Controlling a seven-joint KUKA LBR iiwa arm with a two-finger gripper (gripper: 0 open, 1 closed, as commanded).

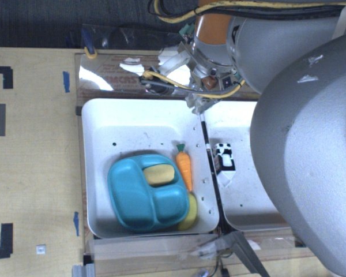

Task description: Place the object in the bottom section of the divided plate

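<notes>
— Divided plate (130,192), how far along?
— Its bottom section looks bare. 1 yellow piece (160,175) lies in its upper-right section, and a carrot (185,167) lies just beside its right rim.
— And the gripper (197,104)?
— Above the plate, well apart. Released or clenched, I cannot tell. The placing seems left to do.

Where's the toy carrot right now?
The small orange toy carrot lies in the left white bin, touching the right edge of the blue divided plate, beside the yellow piece in the plate's upper section.
</notes>
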